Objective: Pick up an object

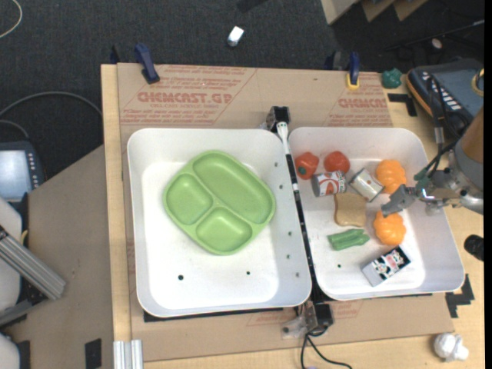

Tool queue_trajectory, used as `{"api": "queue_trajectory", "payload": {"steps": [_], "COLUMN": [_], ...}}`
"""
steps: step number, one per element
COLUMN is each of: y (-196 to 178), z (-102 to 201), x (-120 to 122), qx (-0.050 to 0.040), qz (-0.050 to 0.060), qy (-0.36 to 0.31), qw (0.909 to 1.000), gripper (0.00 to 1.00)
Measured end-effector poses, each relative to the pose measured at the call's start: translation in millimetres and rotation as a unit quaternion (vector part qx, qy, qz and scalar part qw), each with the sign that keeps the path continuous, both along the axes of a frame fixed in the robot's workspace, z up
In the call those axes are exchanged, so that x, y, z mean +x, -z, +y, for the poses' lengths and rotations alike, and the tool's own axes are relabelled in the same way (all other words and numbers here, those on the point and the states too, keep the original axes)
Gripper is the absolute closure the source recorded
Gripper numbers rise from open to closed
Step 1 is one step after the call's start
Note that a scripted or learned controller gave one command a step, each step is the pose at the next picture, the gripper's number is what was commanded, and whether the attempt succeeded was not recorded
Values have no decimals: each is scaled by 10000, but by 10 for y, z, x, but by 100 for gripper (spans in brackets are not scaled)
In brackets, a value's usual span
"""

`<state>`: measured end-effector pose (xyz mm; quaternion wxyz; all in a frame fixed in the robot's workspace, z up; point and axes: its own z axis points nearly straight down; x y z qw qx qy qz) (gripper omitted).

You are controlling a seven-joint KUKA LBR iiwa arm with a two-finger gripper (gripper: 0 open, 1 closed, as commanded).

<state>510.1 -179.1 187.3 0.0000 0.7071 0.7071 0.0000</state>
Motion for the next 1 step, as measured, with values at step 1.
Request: {"api": "queue_trajectory", "payload": {"steps": [1], "y": [-107], "z": [-2], "x": [7], "qx": [-8], "qz": [-17], "qy": [-4], "qw": [10000], "gripper": [100]}}
